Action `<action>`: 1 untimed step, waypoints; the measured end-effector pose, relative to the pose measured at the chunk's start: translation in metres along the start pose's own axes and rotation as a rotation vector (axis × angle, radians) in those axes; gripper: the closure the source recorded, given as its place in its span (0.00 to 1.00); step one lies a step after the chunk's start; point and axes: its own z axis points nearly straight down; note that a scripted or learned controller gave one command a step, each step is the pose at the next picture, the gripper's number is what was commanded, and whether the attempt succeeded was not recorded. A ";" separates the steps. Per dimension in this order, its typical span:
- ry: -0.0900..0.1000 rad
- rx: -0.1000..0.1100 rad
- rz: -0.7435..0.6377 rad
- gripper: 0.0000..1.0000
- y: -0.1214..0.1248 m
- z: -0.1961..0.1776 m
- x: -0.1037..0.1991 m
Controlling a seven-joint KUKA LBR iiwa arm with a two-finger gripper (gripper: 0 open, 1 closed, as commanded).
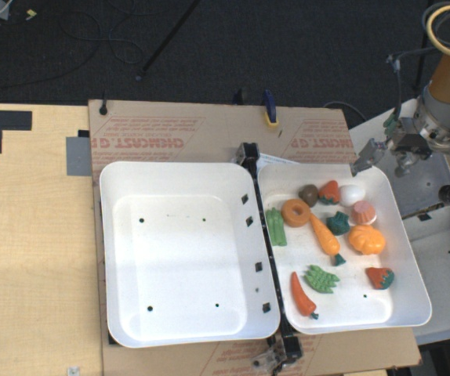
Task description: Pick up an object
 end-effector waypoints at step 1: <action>0.000 -0.001 0.000 0.00 -0.020 0.163 -0.017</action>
